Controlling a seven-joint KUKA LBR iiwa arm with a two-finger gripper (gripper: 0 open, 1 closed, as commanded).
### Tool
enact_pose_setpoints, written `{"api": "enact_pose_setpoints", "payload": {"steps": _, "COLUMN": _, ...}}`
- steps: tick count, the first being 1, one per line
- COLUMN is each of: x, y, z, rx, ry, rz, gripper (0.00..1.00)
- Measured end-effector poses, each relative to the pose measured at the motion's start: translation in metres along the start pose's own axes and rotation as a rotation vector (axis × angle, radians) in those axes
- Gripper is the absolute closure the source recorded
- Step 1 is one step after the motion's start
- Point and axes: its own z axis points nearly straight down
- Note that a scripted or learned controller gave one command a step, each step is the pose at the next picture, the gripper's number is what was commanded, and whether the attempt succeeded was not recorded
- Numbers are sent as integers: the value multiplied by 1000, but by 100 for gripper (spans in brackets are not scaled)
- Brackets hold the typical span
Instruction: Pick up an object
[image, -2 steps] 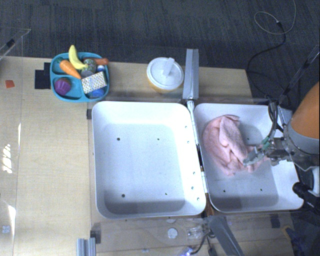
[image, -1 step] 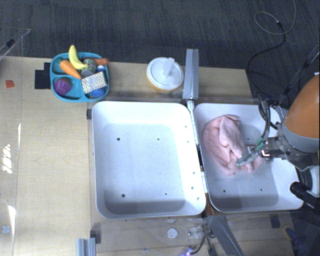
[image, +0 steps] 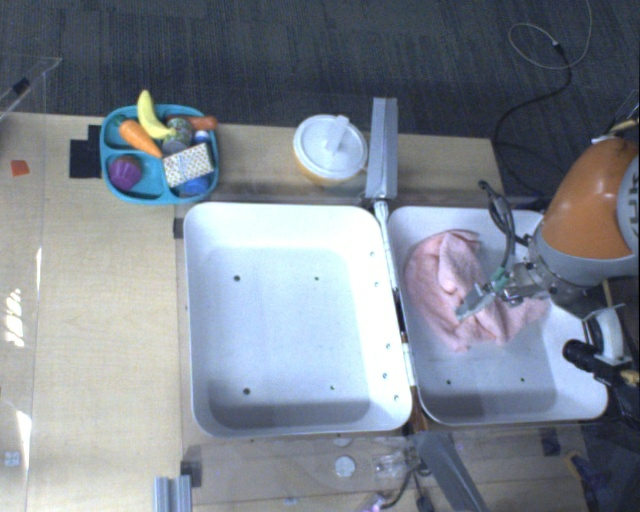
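Observation:
A crumpled pink cloth (image: 455, 285) lies in the right white bin (image: 480, 400), towards its middle and far side. My gripper (image: 482, 297) reaches in from the right and sits low over the cloth's right part, its fingers (image: 470, 305) down at the fabric. The fabric folds around the tips hide how they stand. The grey arm with its orange band (image: 595, 205) hangs over the bin's right edge.
The left white bin (image: 285, 225) sits beside the right one. Behind the bins stand a blue tray (image: 160, 150) of toy food, a white lidded container (image: 330, 147) and a grey metal post (image: 381, 150). Cables trail at the far right.

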Motion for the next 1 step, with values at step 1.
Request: {"api": "enact_pose_setpoints", "payload": {"steps": 1, "x": 11, "y": 12, "z": 62, "rx": -13, "ry": -5, "rz": -58, "gripper": 0}}
